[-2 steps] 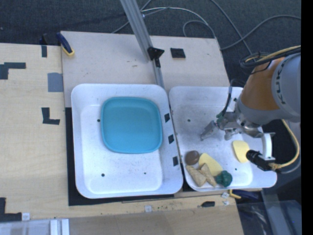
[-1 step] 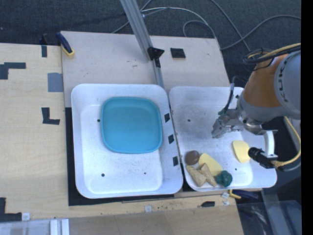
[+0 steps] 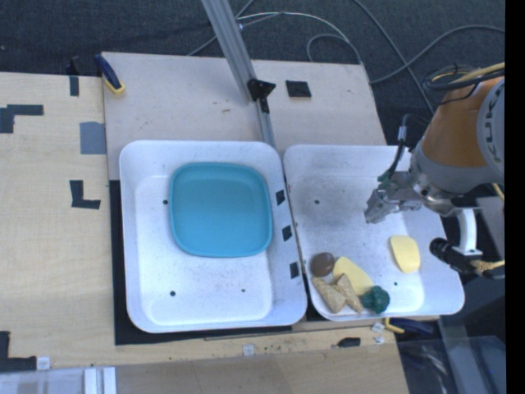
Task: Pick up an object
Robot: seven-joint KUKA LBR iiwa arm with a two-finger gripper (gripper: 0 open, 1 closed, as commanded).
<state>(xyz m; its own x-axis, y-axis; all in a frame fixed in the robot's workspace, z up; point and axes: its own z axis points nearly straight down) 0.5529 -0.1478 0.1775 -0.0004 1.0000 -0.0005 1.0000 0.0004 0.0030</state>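
White, shallow right bin (image 3: 328, 171) on the worktop (image 3: 49, 220), holding the candidates: a yellow block (image 3: 404, 254) lying alone, and a cluster at the near edge of a brown ball (image 3: 321, 263), a yellow wedge (image 3: 353, 272), tan pieces (image 3: 335, 294) and a dark green lump (image 3: 377, 300). The gripper (image 3: 379, 208) hangs above bare bin floor, up and left of the block; whether it is wide or narrow cannot be told. The block seems the easiest pick: its long axis runs roughly up-down in the view, so closing across its short sides, centred, should hold. A blue plate (image 3: 220, 208) fills the left bin (image 3: 148, 302).
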